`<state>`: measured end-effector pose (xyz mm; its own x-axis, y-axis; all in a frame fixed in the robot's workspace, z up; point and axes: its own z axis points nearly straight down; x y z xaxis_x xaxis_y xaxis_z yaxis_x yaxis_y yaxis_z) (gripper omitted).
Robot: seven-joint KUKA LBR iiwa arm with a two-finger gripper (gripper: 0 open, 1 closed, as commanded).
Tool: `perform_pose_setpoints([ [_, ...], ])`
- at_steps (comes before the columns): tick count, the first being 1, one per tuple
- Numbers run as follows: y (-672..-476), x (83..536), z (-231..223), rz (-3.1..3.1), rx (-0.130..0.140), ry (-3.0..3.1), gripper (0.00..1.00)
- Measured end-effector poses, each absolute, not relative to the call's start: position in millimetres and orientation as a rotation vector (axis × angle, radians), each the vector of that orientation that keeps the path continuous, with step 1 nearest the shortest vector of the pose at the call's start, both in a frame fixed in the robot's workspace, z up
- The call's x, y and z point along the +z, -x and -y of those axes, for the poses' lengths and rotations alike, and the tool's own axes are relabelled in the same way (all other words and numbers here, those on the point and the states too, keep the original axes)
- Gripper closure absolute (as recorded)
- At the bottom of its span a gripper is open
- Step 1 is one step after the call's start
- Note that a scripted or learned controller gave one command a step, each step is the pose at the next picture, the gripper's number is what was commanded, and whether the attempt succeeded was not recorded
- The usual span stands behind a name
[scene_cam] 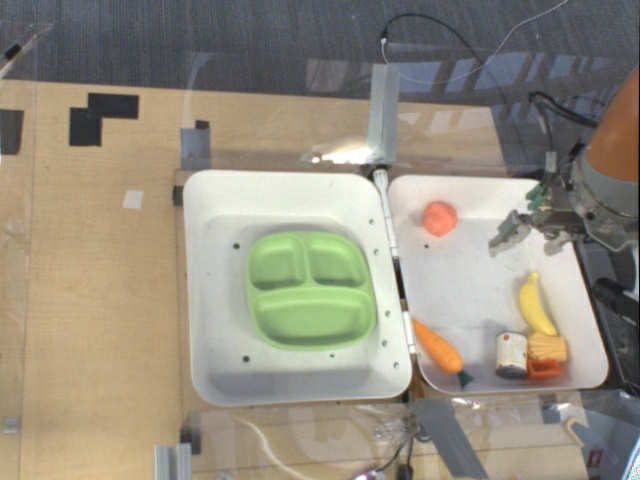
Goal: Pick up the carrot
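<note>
1. Camera view: the jaws point(507, 233) hang slightly parted with nothing between them, over the right bin point(470, 298) toward its 2 o'clock side.
2. At the jaws' 9 o'clock, a pink ball point(439, 218) lies near them.
3. Toward 5 o'clock rest a banana point(536, 305), a small can point(511, 354) and a yellow-orange block point(546, 355).
4. The carrot point(438, 345) lies at the jaws' 7 o'clock, well apart, along the bin's lower-left wall.
5. The left bin point(215, 268) holds a green divided plate point(310, 290).
</note>
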<state>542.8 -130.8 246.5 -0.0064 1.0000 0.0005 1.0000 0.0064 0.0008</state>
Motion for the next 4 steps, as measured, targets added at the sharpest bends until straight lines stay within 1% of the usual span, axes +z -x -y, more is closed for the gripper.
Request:
perform_pose_setpoints([
  [1, -507.1, 188.3, 74.2, -2.29, 0.0, -2.151, 0.0],
  [2, -486.4, 183.8, 34.2, -2.356, 0.001, -2.079, 0.0],
  [3, -486.2, 138.1, 87.1, -2.372, 0.0, -2.061, 0.0],
  [4, -493.1, 92.6, 90.5, -2.446, 0.014, -1.932, 0.0],
])
